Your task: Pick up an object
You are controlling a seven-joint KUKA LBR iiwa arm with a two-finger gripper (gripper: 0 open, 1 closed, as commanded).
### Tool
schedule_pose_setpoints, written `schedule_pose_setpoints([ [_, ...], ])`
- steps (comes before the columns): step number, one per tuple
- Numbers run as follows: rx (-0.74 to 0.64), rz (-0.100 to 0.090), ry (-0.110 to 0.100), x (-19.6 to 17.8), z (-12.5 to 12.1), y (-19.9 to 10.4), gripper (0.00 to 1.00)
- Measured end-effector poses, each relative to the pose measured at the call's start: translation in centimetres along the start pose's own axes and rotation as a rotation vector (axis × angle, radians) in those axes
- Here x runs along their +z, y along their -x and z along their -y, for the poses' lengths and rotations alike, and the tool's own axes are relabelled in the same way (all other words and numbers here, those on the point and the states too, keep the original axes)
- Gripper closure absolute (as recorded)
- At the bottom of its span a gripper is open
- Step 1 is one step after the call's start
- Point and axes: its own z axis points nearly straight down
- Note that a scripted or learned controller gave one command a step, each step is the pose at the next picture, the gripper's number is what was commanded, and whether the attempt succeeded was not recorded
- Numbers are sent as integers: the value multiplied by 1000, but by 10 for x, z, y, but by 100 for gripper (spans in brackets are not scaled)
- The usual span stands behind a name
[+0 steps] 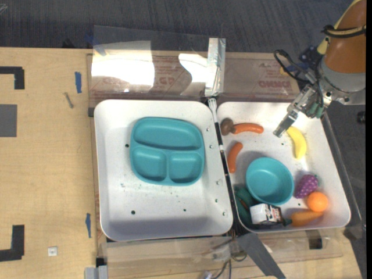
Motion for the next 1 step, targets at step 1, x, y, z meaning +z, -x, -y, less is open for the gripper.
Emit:
schedule_pose_setpoints([
  [1,105,6,4,111,55,18,0],
])
